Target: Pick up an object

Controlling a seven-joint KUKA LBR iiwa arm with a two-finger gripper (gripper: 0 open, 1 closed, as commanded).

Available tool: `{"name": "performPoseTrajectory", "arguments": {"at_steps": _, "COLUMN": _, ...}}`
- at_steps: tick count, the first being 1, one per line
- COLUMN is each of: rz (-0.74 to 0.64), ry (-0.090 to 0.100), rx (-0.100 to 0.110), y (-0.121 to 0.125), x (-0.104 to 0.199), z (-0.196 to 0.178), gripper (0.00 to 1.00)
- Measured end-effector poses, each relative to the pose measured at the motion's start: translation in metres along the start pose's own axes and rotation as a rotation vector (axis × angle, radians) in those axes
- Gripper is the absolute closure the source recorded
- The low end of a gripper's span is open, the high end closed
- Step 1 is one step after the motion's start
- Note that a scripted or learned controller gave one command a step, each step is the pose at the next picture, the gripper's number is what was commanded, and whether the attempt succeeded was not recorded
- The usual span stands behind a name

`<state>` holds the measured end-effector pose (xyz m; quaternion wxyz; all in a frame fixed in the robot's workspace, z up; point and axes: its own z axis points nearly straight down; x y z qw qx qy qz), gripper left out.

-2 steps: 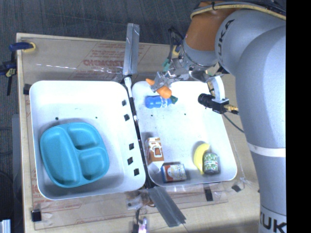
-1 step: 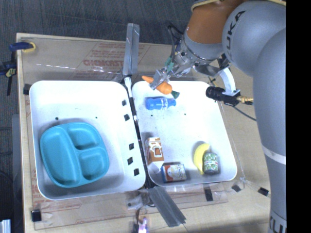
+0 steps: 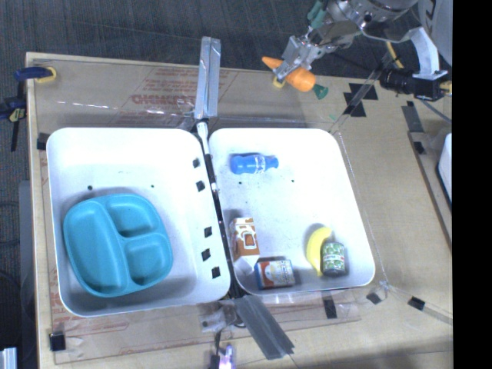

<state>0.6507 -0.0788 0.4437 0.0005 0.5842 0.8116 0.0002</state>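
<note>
Nearest the camera, along the front wall of the right bin (image 3: pixel 350 198), sit a small tin can (image 3: pixel 274 272) lying on its side, a little green-labelled jar (image 3: pixel 334 258) and a banana (image 3: pixel 316 244) touching that jar. Just behind the can stands a small brown and white carton (image 3: pixel 245 237) close to the divider between the bins. Over in the left bin (image 3: pixel 115 148), a blue divided tray (image 3: pixel 117 243) lies toward the front left corner. Farther back in the right bin, a blue bottle (image 3: pixel 252 163) lies on its side, well apart from the front group.

Beyond the bins, above the bench's far edge, the gripper (image 3: pixel 294 66) hangs raised with an orange carrot (image 3: pixel 296 74) between its fingers; the fingers are closed narrowly around it, and the carrot's ends stick out to either side. A green tip shows at the carrot's right end.

Judging by this, the pick appears essentially done: the carrot is off any surface and carried high, outside both bins. What remains, if anything, is keeping the grasp secure, since the carrot is pinched near its middle and could twist or slip.
</note>
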Motion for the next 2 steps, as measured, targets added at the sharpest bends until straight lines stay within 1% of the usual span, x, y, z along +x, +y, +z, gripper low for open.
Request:
{"name": "performPoseTrajectory", "arguments": {"at_steps": 1, "rz": -0.262, "ry": 0.002, "rx": 0.003, "y": -0.002, "x": -0.024, "z": 0.049, "gripper": 1.00}}
{"name": "performPoseTrajectory", "arguments": {"at_steps": 2, "rz": -0.470, "ry": 0.001, "rx": 0.003, "y": 0.001, "x": -0.016, "z": 0.204, "gripper": 1.00}}
